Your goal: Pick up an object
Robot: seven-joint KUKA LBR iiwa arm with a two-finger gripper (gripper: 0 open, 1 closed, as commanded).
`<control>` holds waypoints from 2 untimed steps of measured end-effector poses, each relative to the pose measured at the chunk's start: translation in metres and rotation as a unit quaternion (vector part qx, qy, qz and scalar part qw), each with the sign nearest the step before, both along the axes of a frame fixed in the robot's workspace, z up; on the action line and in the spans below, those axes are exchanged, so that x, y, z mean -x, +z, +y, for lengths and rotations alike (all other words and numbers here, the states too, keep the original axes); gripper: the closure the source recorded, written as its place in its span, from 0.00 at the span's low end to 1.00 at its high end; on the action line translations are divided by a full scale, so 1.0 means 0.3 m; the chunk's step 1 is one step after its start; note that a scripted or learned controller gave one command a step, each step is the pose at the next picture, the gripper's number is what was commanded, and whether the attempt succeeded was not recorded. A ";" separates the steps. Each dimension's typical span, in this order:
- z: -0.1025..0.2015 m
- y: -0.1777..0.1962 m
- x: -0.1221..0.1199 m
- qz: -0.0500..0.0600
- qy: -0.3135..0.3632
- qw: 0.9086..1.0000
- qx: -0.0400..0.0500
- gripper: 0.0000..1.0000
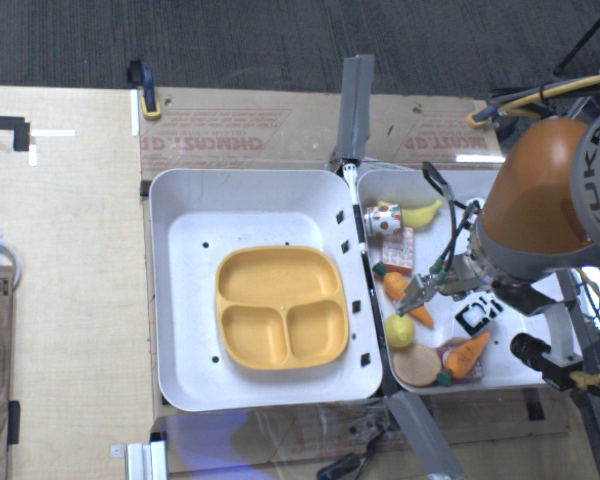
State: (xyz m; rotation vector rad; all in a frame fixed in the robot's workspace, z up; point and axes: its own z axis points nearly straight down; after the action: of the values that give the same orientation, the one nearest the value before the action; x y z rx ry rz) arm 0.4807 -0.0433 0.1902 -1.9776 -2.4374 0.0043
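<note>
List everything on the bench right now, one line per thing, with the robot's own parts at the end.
left bin: 1, white, left of the pair
divided plate: 1, yellow, three compartments, middle of the left bin
right bin: 1, white, right of the pair, under the arm
banana: 1, yellow, far end of the right bin
small can: 1, white and red, left of the banana
packet: 1, red and white, below the can
orange pieces: 2, orange, by the gripper
lemon: 1, yellow, near left side of the right bin
round disc: 1, tan, near corner of the right bin
carrot: 1, orange, beside the disc
arm: 1, grey with orange band, from the right
gripper: 1, dark, low over the orange pieces
</note>
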 end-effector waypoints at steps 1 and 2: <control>-0.050 0.002 0.009 -0.001 -0.185 0.983 0.001 0.00; -0.027 0.000 -0.032 0.000 -0.220 0.975 0.001 0.00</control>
State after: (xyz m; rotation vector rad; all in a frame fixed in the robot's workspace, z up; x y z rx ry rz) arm 0.4902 -0.0514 0.1904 -2.4666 -1.9428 0.0061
